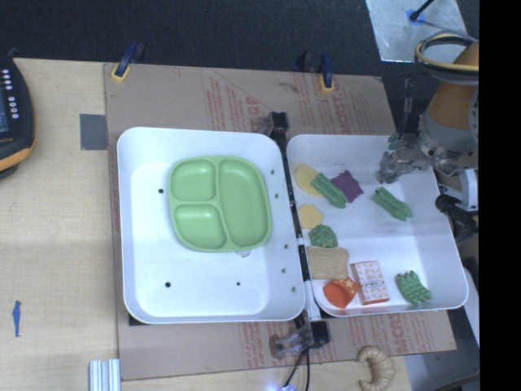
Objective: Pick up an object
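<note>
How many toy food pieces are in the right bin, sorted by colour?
Green: 4, at
Yellow: 2, at
Purple: 1
Tan: 1
Red or orange: 2, at
Total: 10

Grey arm [446, 129] with orange band, yellow ring, dark metal gripper [396, 166]

The arm [450, 108] enters at the upper right of the frame, its orange band just above the grey wrist. The gripper [394, 169] points down and leftward, low at the right side of the frame.
</note>
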